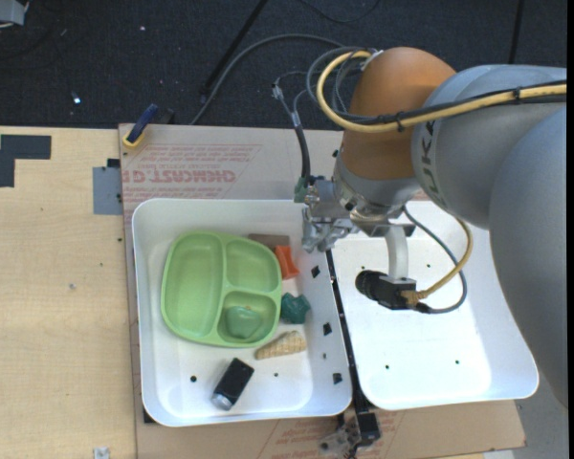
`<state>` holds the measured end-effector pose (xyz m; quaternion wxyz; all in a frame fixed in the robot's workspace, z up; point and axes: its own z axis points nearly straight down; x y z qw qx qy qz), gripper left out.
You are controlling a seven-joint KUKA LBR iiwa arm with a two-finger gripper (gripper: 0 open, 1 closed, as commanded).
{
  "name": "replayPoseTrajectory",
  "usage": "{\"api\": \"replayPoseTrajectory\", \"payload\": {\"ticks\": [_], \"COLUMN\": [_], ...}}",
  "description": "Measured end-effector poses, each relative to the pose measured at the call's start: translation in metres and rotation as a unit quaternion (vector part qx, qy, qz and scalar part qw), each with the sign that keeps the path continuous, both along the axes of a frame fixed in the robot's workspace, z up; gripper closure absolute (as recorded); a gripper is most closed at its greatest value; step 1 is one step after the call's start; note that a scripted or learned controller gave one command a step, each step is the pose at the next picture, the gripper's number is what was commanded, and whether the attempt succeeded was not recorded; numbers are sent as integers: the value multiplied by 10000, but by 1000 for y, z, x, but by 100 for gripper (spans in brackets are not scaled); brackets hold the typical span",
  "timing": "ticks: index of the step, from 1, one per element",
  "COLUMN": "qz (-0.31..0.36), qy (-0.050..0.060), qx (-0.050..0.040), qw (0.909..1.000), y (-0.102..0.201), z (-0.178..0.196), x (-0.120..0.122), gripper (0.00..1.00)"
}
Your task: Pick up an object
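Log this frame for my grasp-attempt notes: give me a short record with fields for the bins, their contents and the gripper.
left bin: holds all the loose items listed below
green divided plate: left of centre, three compartments
orange piece: at the plate's right edge
dark green toy: just right of the plate
tan cone-shaped item: below the green toy
black block: near the bin's front
right bin: arm above it
gripper: over the divider between the bins, nothing seen in it
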<state>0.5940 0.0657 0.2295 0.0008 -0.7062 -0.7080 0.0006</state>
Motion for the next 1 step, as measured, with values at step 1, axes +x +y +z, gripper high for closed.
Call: {"api": "replayPoseTrajectory", "payload": {"ticks": [1], "qz": [-1], "qy": [-7], "qx": [-2], "qw": [10000], "y": [44], "z": [0], "x": [3], "gripper": [100]}}
